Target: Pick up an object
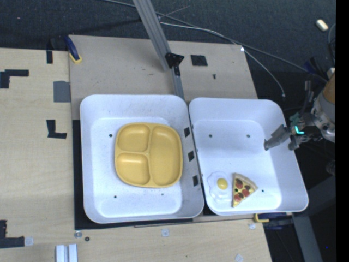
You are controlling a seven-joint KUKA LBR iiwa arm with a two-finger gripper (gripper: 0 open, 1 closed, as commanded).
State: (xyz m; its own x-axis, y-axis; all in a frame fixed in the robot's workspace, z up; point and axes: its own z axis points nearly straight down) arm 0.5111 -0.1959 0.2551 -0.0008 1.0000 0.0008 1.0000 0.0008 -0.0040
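A toy fried egg [220, 184] and a toy pizza slice [241, 189] lie side by side at the front of the right bin [234, 113]. A yellow divided plate [148, 154] rests in the middle of the left bin [98, 162]. My gripper [280, 143] hangs over the right bin's right rim, well above and to the right of the pizza slice. Its fingers stand apart and open, with nothing between them.
A slanted metal post [155, 29] rises from the bench behind the gap between the bins. Cables run across the dark floor at the back right. The right bin's floor behind the egg and the pizza is bare white.
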